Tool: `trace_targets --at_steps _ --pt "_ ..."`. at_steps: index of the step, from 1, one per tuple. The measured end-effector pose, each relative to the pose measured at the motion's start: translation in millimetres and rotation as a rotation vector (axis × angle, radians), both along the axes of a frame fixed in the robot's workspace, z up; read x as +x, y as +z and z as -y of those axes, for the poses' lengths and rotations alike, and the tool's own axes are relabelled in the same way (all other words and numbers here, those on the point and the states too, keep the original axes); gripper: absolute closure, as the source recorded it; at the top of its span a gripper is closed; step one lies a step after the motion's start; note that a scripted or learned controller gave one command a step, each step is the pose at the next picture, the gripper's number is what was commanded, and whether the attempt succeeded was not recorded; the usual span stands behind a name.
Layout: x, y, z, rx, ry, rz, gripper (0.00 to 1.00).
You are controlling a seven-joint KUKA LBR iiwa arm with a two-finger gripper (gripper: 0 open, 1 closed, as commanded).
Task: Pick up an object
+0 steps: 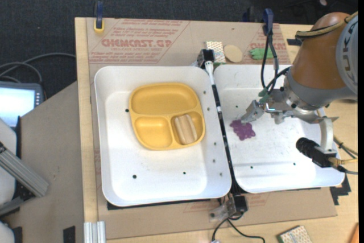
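Note:
A small purple lumpy object lies in the right bin, near its left wall. My gripper reaches in from the right and points down-left, its tip just above and touching the upper edge of the purple object. In the left bin sits a yellow divided plate. A tan block rests in the plate's lower right compartment.
Behind the bins on the cardboard lie a tan disc, a green piece and a small checked tag. Blue clamps stand at the bench's back edge. The arm's orange band hangs over the right bin's far right.

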State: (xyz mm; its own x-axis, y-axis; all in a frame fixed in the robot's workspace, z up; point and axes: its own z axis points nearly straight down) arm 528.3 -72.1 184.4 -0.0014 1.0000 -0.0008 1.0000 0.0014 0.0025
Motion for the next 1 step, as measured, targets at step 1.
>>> trace_targets --at_steps 1 --pt "-47.3 -28.5 67.4 -0.001 -0.01 -0.009 0.0"
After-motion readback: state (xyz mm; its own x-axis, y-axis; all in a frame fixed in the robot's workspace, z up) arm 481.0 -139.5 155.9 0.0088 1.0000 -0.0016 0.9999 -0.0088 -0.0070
